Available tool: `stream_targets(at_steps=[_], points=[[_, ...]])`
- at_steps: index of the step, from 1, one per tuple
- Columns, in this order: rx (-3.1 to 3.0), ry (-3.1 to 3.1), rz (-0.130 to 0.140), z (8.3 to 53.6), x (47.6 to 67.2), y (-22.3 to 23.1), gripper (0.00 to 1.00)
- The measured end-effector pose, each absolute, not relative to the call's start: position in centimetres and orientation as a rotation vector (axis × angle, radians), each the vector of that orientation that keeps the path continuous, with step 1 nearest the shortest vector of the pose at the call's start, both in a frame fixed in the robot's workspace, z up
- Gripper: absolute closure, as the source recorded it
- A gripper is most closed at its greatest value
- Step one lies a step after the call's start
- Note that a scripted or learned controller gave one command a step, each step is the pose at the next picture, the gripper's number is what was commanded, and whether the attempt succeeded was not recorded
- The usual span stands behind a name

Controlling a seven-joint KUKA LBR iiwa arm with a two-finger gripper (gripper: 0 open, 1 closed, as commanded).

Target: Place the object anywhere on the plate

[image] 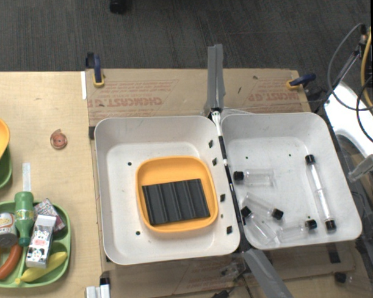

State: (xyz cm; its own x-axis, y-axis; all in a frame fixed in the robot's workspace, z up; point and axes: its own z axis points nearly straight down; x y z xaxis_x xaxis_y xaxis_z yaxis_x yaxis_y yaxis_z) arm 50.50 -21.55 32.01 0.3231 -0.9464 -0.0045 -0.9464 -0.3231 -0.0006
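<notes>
Camera view: dark grey ribbed rectangular slab (pixel 175 201) with 4 lengthwise ridges lies flat on the orange rounded-square plastic plate (pixel 148 174) in the left white bin (pixel 113 142).

A dark grey ribbed rectangular object (pixel 175 201) lies flat across the middle of the orange square plate (pixel 175 165), which sits centred in the left white bin (pixel 114 178).
</notes>
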Motion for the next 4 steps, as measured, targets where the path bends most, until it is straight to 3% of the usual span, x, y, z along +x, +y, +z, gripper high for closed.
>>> stream_targets(at_steps=[1,2,3,4], points=[[-2.59,1.773,0.007,30.6,51.4,-21.3,0.0],[-2.845,1.324,0.008,29.6,47.8,-20.8,0.0],[-2.993,0.939,0.002,28.0,50.8,-20.2,0.0],[-3.085,0.557,-0.001,31.9,54.3,-22.0,0.0]])
